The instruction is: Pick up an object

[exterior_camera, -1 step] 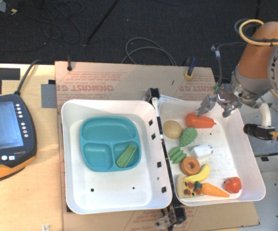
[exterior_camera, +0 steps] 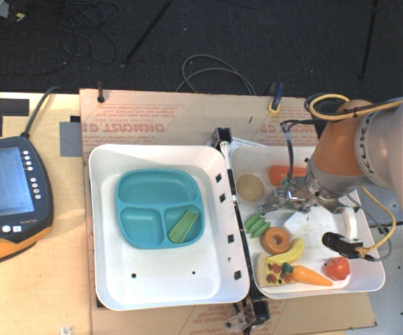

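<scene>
My hand [exterior_camera: 285,195] is low in the right bin [exterior_camera: 376,274], and I can't tell how it's set. A tan ball [exterior_camera: 250,186] sits just left of it, green beans [exterior_camera: 255,224] and a donut [exterior_camera: 276,240] just below, then banana [exterior_camera: 288,252], carrot [exterior_camera: 310,276], tomato [exterior_camera: 337,267]. Left bin [exterior_camera: 110,271]: teal tray [exterior_camera: 140,211].

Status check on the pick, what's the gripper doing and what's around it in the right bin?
Gripper low over right bin, nothing seen between its fingers. Tan ball, green beans, donut close by. Left bin: teal tray.
</scene>
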Tool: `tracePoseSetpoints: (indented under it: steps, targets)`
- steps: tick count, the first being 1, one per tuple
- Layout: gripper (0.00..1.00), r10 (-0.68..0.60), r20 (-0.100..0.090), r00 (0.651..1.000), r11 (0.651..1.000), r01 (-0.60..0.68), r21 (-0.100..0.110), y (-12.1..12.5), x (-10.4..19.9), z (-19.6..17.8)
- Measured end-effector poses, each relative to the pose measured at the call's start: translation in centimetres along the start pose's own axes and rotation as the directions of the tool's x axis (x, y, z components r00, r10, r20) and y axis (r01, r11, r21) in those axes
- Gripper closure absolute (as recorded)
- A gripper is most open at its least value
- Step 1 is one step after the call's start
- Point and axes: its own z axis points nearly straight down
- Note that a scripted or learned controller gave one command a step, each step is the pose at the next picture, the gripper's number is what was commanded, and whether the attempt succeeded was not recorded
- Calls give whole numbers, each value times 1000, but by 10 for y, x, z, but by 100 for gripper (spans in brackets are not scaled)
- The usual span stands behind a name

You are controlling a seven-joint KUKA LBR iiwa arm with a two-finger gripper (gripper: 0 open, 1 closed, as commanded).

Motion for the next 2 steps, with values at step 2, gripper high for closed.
tracePoseSetpoints:
  steps: [2]
  targets:
    - [0, -3, 4, 1000, 1000, 3, -10, -34, -24, -6]
